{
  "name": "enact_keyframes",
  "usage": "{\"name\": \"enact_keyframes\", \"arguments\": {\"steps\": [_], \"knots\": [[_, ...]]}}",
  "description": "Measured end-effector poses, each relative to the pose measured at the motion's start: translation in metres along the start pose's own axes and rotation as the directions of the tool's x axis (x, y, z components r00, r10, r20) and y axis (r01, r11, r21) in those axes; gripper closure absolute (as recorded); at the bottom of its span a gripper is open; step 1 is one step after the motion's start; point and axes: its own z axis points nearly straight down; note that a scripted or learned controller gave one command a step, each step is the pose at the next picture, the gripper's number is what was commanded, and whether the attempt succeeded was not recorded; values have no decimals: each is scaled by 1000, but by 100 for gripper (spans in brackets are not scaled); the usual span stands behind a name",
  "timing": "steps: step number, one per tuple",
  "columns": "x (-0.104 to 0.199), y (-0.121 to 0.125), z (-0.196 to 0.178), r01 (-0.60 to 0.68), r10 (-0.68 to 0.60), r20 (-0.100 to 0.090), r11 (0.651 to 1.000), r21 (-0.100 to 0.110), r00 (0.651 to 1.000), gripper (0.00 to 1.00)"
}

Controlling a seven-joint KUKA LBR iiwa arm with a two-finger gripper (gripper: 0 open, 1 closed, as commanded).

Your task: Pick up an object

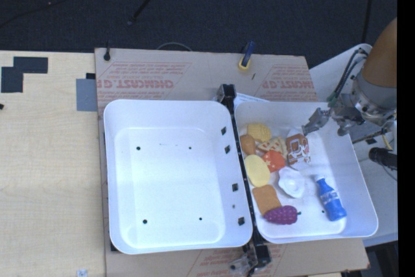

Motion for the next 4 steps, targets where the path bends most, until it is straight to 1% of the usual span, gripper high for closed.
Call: {"name": "enact_keyframes", "arguments": {"steps": [1, 2, 3, 4], "knots": [[52, 36, 105, 3, -3, -1, 1000, 0, 1000, 0], [98, 34, 102, 0, 0, 3, 1000, 1, 1000, 0], [115, -6, 102, -3, 3, 0, 1000, 1, 1000, 0], [116, -61, 101, -1, 1, 1, 1000, 0, 1000, 0]]}}
